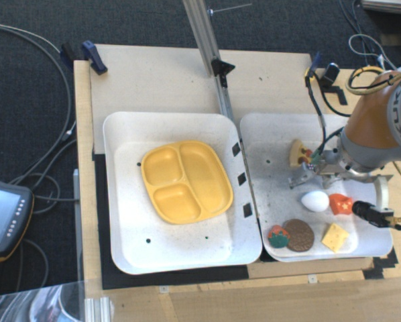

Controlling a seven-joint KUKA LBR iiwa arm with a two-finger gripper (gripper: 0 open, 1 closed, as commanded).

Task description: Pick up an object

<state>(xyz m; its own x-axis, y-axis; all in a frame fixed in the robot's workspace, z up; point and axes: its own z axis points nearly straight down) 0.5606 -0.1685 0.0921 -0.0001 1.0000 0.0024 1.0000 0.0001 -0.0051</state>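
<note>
The gripper (301,178) is low in the right bin (267,136), just beside the white egg (314,200) and a small tan piece (296,153). To do this step well, the arm should center over one single object, probably the egg, and come down straight, so that the orange block (340,204) nearby is not pushed. About the jaws, I cannot tell how far open they are, and nothing is seen between them.
</note>
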